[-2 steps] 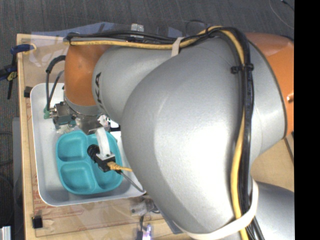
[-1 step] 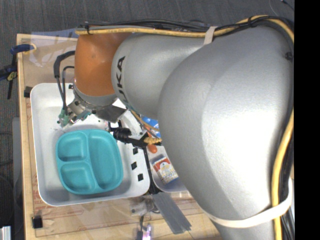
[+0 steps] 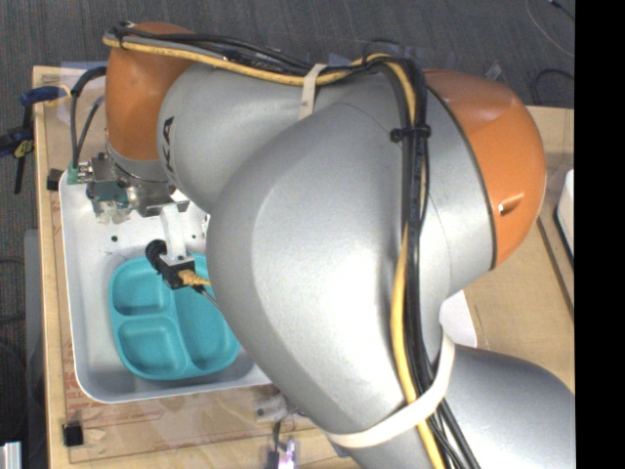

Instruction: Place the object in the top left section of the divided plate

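Arm crowds over the shallow white bin [image 3: 83, 291]; jaws' state hidden; ease down toward the teal plastic divided plate's [image 3: 161, 325] top-left section.

Even, fairly bright overhead light. The arm [image 3: 361, 252] carries broad soft highlights and shades the bin [image 3: 83, 291] beneath it. The floor [image 3: 293, 8] is dim and grainy. Edges look slightly soft, and nothing is blown out.
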Robot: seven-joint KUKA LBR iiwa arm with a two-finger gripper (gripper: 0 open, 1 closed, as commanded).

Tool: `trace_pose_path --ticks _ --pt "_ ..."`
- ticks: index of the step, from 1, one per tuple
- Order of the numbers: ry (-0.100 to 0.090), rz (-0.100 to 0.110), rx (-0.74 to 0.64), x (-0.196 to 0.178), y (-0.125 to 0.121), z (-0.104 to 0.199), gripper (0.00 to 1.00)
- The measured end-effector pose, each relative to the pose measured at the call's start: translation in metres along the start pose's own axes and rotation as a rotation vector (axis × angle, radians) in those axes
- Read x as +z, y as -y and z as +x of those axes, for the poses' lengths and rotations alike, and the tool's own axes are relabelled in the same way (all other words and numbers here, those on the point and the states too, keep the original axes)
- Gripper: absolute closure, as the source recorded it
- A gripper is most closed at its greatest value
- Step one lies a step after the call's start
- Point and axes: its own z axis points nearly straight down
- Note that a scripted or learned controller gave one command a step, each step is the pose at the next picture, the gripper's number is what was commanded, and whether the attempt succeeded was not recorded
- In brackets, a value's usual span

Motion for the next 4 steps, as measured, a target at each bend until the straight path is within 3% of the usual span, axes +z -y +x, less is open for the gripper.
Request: trace_pose_path --ticks 1,2,3,4 --pt "-0.001 0.001 -0.048 -0.052 0.098 0.010 1.00" --pt "0.000 0.002 0.466 -0.040 0.056 0.001 1.00" --pt "-0.003 -0.005 1.073 0.048 0.064 0.013 1.00" --pt "-0.002 -0.001 1.281 -0.072 0.121 0.021 1.00"
